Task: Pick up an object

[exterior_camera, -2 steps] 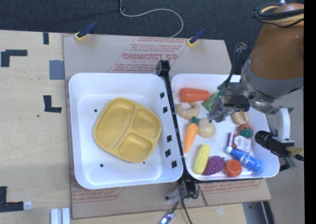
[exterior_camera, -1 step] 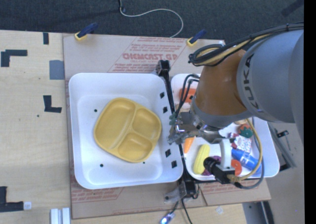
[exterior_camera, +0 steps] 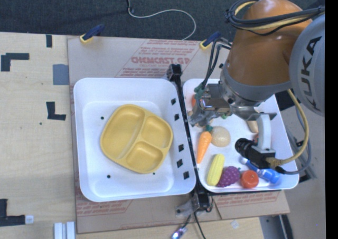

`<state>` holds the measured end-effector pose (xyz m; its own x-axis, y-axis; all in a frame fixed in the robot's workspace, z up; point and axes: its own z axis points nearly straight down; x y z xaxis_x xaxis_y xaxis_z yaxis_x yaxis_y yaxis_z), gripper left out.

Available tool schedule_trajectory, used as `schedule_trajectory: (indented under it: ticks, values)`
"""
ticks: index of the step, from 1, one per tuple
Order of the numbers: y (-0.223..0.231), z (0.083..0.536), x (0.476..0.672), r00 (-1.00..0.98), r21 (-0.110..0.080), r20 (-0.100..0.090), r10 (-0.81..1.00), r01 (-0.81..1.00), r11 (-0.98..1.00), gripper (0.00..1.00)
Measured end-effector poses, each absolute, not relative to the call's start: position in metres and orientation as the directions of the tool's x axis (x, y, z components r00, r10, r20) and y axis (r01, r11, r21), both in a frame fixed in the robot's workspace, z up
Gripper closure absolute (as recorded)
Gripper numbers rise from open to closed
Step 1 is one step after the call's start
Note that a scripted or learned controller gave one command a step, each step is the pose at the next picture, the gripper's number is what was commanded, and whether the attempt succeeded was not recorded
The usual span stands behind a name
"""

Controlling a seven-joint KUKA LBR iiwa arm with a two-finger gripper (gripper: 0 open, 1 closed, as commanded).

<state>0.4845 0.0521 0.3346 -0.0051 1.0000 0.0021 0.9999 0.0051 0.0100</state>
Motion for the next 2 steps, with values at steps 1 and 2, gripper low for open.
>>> schedule_trajectory:
  ticks: [1,2]
  values:
    - [0.062,0.457,0.484,-0.004,0.014,0.003,1.000,1.000,0.004,1.00]
    - [0.118,0.397,0.483,-0.006,-0.006,-0.001,1.000,1.000,0.006,1.00]
